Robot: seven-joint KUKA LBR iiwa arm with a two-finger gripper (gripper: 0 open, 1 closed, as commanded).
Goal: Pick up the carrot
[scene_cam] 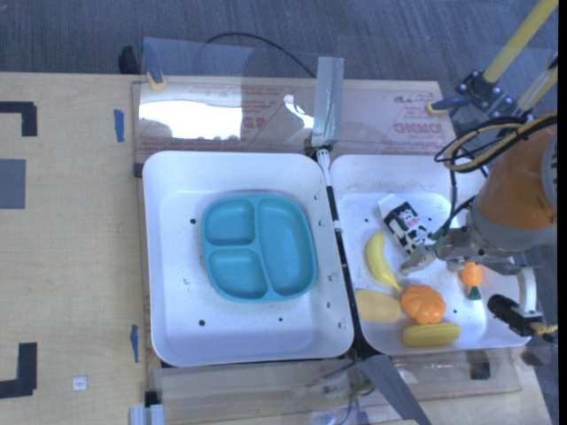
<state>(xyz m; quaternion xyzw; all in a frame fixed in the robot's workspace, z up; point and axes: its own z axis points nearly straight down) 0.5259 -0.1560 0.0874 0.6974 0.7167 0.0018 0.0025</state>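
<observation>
Here, carrot [472, 278] upright, green tip down.

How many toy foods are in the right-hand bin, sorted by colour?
Yellow: 3, the banana, the pale potato-like piece and the corn.
Orange: 2, the pumpkin and the carrot.
Total: 5.

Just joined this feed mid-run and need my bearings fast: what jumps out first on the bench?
The blue divided plate stands out most, sitting alone in the middle of the left bin. In the right bin, a bright cluster of toy food lies near the front: a banana, an orange pumpkin and a corn cob. The arm reaches in from the right, its gripper by the banana, the small carrot close beside it.
</observation>
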